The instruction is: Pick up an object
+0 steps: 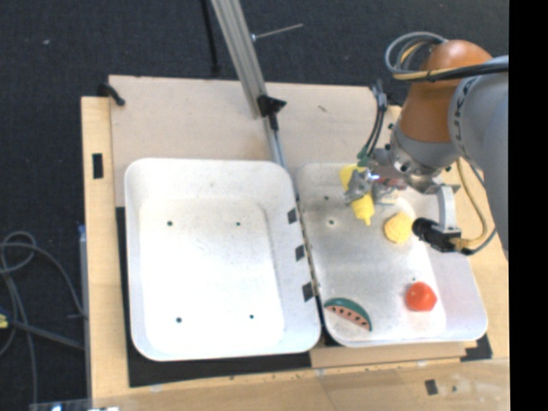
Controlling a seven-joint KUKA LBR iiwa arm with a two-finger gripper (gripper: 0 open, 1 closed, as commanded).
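hand over right bin | grip state unclear | yellow pieces beside | tomato, watermelon slice apart

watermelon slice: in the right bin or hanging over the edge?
In. The watermelon slice lies flat inside the right bin, at its near-left corner beside the rim, well apart from the tomato.
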